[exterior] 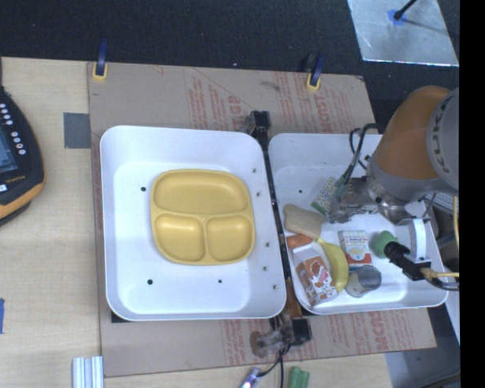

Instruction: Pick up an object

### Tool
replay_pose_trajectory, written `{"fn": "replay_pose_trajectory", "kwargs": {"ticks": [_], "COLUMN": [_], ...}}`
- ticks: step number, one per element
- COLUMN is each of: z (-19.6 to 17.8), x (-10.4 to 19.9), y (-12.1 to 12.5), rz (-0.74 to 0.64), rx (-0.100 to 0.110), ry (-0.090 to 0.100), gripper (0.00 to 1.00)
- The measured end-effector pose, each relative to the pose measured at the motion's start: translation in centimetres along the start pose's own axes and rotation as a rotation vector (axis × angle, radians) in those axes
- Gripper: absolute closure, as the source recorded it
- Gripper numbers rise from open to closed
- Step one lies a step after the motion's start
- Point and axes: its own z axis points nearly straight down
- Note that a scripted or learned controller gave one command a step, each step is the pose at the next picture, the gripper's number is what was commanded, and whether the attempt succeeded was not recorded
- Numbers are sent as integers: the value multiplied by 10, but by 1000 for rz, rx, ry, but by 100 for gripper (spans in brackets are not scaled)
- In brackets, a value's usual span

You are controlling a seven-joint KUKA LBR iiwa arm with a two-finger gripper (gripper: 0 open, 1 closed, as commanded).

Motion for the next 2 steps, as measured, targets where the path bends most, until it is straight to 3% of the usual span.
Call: {"fn": "replay_pose_trajectory", "kwargs": {"ticks": [1, 2], "z": [0, 10], "x": [0, 12], "y": [0, -53], "rz": [0, 3], "rx": [0, -7], "ry": [0, 1], "gripper": [0, 0]}}
